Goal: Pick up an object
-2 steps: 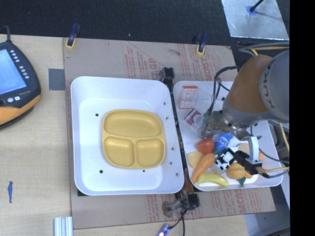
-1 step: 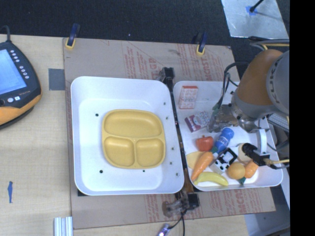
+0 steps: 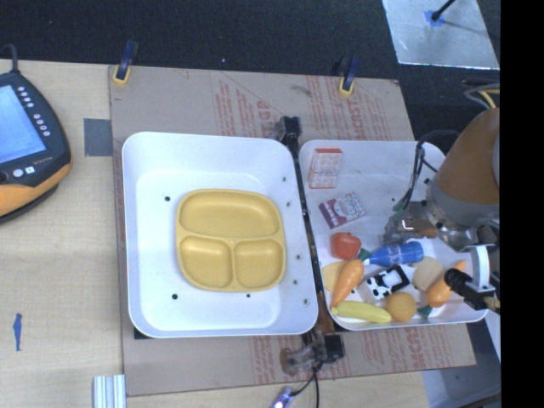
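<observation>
My gripper (image 3: 410,225) is low over the right side of the right bin (image 3: 374,155), under the grey and orange wrist. Right below it lies a blue bottle (image 3: 398,253). Around the bottle are a red tomato (image 3: 345,245), an orange carrot (image 3: 344,280), a yellow banana (image 3: 361,313), a black-and-white cow toy (image 3: 387,280), an orange fruit (image 3: 401,306) and a beige lump (image 3: 427,272). Farther back lie a red-and-white box (image 3: 325,167) and a small packet (image 3: 342,208). I see nothing lifted off the bin floor.
The left bin (image 3: 144,304) holds a yellow divided plate (image 3: 231,238). A teach pendant (image 3: 21,147) lies at the bench's left edge. Two clamps (image 3: 125,62) (image 3: 347,75) pin the cardboard mat at the back. Cables run along the bin's right side.
</observation>
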Robot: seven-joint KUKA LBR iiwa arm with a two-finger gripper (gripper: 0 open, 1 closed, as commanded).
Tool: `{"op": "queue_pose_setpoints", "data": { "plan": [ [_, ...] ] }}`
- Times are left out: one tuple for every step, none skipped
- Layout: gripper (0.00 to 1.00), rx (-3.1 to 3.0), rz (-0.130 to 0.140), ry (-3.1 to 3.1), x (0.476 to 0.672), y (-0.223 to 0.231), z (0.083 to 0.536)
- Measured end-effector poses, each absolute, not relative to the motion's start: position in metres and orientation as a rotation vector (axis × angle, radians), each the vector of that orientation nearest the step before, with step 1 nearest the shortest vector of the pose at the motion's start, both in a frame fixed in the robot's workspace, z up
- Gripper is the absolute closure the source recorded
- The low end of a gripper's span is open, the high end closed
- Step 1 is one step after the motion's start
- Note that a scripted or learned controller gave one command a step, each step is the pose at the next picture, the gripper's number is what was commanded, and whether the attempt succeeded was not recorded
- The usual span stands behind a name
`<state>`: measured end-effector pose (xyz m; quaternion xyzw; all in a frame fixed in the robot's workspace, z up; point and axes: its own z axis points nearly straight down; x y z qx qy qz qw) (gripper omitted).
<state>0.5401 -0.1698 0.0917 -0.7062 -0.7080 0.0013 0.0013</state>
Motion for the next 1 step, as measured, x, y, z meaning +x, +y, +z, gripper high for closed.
{"op": "queue_pose_setpoints", "data": {
  "plan": [
    [0.0, -2.216, 0.004, -2.224, 0.5403, -0.1695, 0.0917]
  ]
}}
